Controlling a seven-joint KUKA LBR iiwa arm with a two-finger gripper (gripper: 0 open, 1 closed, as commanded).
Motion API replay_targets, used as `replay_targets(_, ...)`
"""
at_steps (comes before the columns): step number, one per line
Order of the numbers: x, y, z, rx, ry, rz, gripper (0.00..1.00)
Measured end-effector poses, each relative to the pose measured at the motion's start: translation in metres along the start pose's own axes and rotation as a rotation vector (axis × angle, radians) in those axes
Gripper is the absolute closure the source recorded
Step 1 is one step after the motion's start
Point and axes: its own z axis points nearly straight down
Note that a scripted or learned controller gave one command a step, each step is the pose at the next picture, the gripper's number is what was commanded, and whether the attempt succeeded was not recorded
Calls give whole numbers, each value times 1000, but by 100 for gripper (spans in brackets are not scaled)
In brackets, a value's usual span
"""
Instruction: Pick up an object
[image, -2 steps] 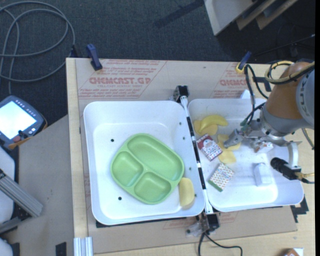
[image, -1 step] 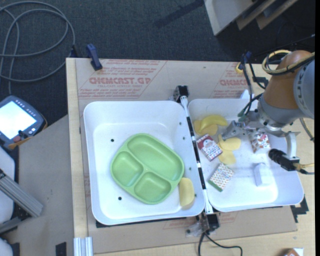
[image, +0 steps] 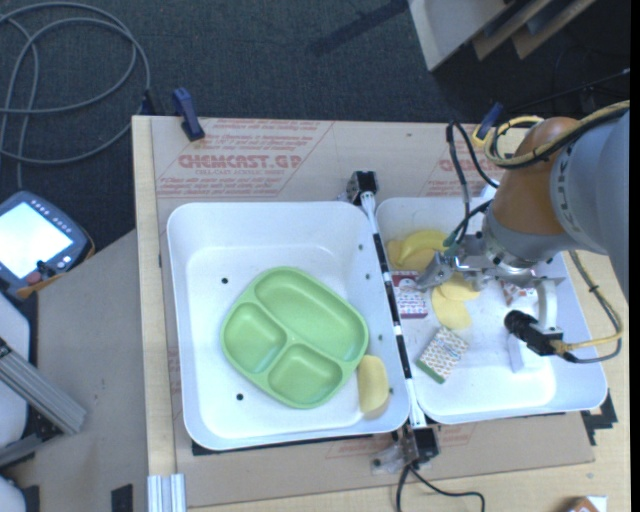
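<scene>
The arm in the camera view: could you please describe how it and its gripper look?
The arm is a thick, rounded grey tube with a glossy orange band above the wrist. Black and yellow cables loop beside that band. The gripper is bare silvery metal, smaller and more angular than the arm.

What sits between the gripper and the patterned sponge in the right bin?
In the camera view, a pale yellow lump lies between the gripper and the sponge, close under the gripper.
</scene>
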Motion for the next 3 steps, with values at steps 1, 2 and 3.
replay_targets(1, 7, -72, 3, 7, 9, -2, 0)
replay_targets(2, -32, 26, 3, 4, 8, -4, 0)
replay_targets(3, 3, 6, 3, 7, 10, -4, 0)
